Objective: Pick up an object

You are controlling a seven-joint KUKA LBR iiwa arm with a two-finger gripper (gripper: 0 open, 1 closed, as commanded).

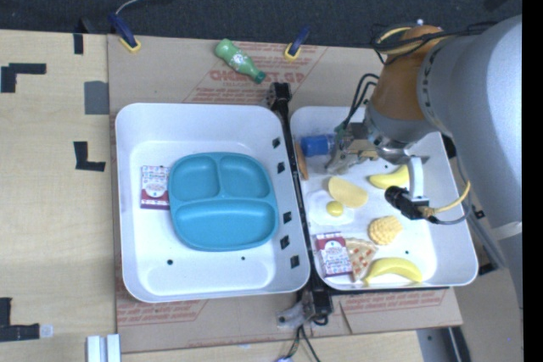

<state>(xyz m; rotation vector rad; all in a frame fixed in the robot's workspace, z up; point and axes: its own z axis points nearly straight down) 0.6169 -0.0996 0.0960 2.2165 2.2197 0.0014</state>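
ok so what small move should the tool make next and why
Probably a short descent onto the pale yellow piece just below the tool in the right bin: the tool hovers there with nothing visibly between its fingers, and the blue object sits to its side.

One camera is fixed above the table (pixel 59 182) and looks down at a slant. It stands far enough to take in both white bins, the left bin (pixel 136 267) and the right bin (pixel 454 254), side by side. The arm (pixel 475 97) enters from the right side.
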